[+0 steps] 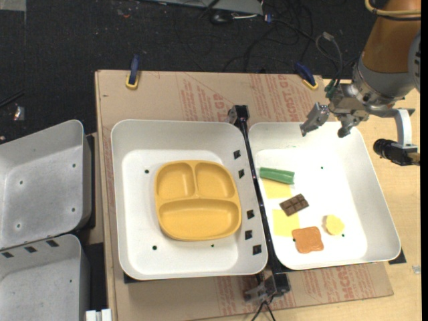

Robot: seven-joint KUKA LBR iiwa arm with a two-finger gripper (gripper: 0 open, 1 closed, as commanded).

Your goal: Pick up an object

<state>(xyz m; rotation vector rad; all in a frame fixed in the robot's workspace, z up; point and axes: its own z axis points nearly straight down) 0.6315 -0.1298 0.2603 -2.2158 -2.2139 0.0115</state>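
In the overhead camera view, two shallow white bins are seen side by side on the cardboard-covered tabletop [200, 85]. The left bin [127, 179] holds a yellow three-compartment plastic plate [198, 200]. The candidate objects lie in the right bin [348, 179]: a green cylindrical stick [276, 175], a dark brown chocolate-like block [293, 204] resting on pale yellow flat sheets [275, 190], an orange toast-shaped piece [308, 239] and a small round yellow piece [334, 225].

The claw [331, 120] hangs above the far edge of the right bin, released, its two fingers spread apart with nothing between them. It is well apart from every object.

The grey arm with its orange band [394, 25] enters from the right, the wrist pointing downward.

For a good pick, one isolated target is best chosen; the green stick is probably easiest, since it stands proud of the floor. The fingers should be aligned across its short axis before descent, and the thin sheets are probably best avoided.
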